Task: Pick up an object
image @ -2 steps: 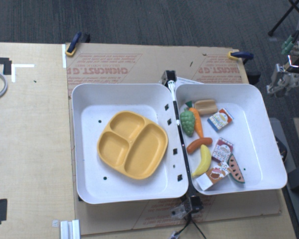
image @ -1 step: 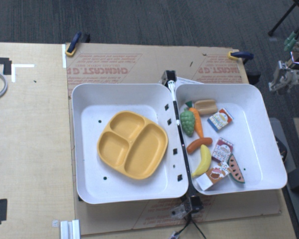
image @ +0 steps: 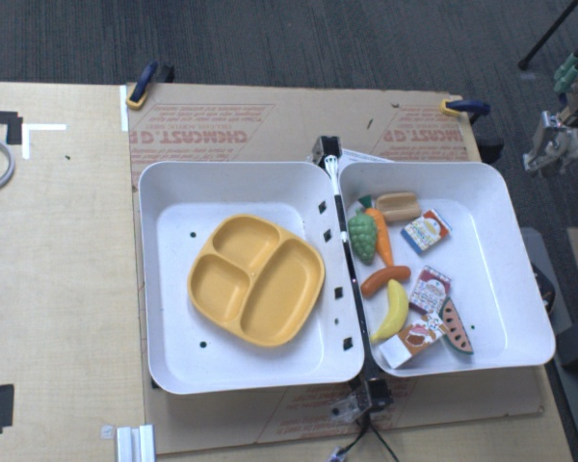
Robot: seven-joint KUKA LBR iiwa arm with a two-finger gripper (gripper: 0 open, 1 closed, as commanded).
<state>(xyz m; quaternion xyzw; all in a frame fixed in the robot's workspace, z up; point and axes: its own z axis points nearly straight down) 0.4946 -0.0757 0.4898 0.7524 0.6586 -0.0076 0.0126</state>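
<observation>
Left bin (image: 164, 287): one yellow three-section plate (image: 257, 279), at centre.
Right bin (image: 506, 258): nine toy foods, left half to centre.
Count: one grape bunch (image: 362, 237), carrot (image: 382, 242), bun (image: 397, 205), sausage (image: 385, 279), banana (image: 393, 313), watermelon slice (image: 456, 327); three cartons (image: 425, 231).
Gripper (image: 551, 144): beyond the right bin's far right corner, well apart from the toys; grip state cannot be told.

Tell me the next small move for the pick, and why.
Probably bring the gripper from off the bench's right side in over the right bin and above the small carton. It sits well away from the toys, and the carton lies apart from the crowded pile along the divider, so a descent there is less likely to hit a neighbour.
</observation>
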